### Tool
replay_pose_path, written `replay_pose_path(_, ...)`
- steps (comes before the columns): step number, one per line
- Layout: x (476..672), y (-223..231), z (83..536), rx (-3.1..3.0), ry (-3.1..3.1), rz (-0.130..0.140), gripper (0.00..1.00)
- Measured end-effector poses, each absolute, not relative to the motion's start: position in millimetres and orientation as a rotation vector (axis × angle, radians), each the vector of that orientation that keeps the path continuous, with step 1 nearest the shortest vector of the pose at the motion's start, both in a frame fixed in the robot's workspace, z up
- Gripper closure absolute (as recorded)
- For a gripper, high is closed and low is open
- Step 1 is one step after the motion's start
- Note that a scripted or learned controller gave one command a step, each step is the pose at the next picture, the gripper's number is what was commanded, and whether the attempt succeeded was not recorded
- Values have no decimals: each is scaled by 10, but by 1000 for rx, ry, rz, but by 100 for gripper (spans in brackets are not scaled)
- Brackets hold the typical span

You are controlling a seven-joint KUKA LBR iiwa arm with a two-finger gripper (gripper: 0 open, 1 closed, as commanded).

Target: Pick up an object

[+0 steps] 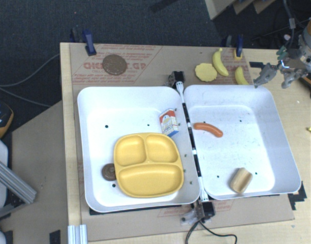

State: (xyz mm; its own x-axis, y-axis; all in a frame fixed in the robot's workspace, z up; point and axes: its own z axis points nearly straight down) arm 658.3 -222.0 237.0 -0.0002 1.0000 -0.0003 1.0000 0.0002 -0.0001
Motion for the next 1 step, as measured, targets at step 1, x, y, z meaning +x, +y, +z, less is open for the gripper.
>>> replay_pose_path(1, 6661, -2138, 789, 2239, 2249, 8, 0)
